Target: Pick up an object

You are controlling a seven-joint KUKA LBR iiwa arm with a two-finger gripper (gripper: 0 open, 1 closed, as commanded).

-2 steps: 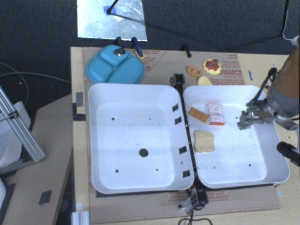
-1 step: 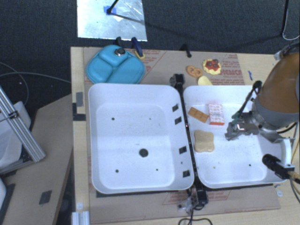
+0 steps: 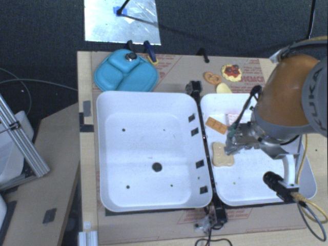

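Dark carpet surrounds the cardboard-topped bench [image 3: 174,68] bearing two white bins. Inside the right-hand shallow white bin [image 3: 246,191], near its left wall, lies a pale beige flat toy piece [image 3: 221,157]; the gripper [image 3: 233,143] sits just above it, touching or nearly so, an orange rectangular wafer [image 3: 216,125] nearby.

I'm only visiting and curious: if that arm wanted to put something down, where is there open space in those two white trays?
The left bin offers the widest bare floor, bordered by its walls and the black divider. The right bin is crowded near the divider: an orange wafer, a pale toast-shaped piece and the pincer over it. Its front strip is free.
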